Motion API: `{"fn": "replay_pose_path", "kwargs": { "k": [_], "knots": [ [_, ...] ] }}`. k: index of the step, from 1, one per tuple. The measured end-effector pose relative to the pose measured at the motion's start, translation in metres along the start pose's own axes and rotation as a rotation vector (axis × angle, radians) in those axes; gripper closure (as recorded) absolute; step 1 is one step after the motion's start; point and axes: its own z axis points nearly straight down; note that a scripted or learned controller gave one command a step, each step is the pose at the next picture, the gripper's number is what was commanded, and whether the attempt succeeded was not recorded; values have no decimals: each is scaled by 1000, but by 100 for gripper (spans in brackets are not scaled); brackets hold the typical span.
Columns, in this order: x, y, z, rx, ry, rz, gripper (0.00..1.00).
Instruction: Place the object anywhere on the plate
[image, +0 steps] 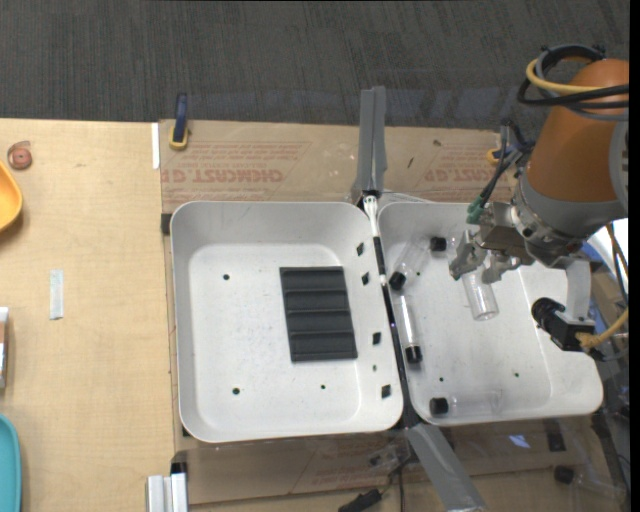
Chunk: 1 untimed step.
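Dark grey carpet floor (250, 50) is running along the top, well beyond the pincer (478, 268). A light wooden surface (90, 250) is sitting far off to its left, with brown printed cardboard (260, 165) lying in between.

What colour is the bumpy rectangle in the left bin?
The ridged plate is black, lying in the white left bin; the camera view shows it.
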Motion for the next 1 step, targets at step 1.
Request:
{"fn": "replay_pose_path", "kwargs": {
  "k": [1],
  "knots": [
    [49,20,65,2,1,-318,100]
  ]
}}
